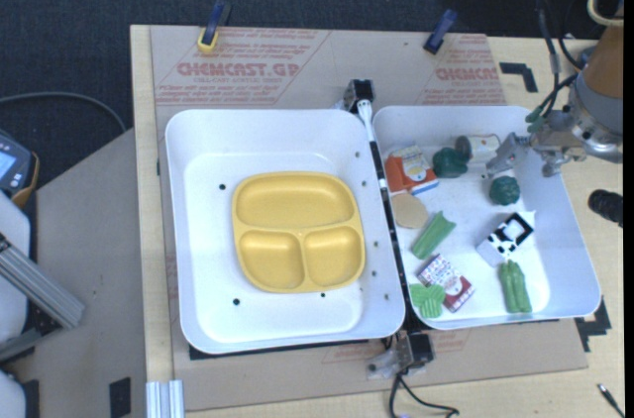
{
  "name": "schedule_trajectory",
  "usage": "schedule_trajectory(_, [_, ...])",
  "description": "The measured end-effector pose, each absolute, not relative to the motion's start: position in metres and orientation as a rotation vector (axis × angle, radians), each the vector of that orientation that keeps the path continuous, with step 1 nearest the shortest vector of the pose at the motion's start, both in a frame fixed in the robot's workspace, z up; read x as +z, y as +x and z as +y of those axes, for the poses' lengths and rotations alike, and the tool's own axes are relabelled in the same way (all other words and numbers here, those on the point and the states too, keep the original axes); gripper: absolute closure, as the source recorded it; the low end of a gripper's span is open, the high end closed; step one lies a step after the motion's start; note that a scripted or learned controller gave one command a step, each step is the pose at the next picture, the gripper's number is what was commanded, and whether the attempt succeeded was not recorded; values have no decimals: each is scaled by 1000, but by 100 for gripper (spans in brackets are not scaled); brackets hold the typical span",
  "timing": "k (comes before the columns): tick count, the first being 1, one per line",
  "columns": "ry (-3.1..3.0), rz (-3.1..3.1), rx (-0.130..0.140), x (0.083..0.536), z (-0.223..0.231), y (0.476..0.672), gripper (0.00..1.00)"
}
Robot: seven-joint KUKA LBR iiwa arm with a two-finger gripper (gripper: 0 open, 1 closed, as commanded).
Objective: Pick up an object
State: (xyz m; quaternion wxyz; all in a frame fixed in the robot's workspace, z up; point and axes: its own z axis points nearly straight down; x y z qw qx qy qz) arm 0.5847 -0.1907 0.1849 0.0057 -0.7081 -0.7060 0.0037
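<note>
The right bin (580, 238) holds several small items. Among them are a dark green ball (504, 189), a dark green lump (451, 160), an orange and white carton (409, 171), a green block (433, 234), a black and white cube (509, 236), a green pickle (513, 287) and a red and white packet (448, 280). My gripper (527, 156) hangs over the far right part of this bin, just beyond the green ball. It is open, with nothing between its fingers (504, 155).
The left bin (198, 208) holds a yellow divided plate (297, 230). A tan flat piece (409, 209) and a pale green item (426, 300) lie near the right bin's left wall. Blue clamps (213, 27) (441, 32) grip the board's far edge.
</note>
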Motion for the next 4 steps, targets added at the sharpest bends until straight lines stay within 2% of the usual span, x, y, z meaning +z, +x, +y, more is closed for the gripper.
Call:
schedule_trajectory(1, [-2222, -2222, 0, 193, -190, 588, 0])
schedule_trajectory(3, [-2217, -2217, 5, 81, -196, 586, 0])
schedule_trajectory(4, [-2223, -2222, -1, 96, -197, 588, 100])
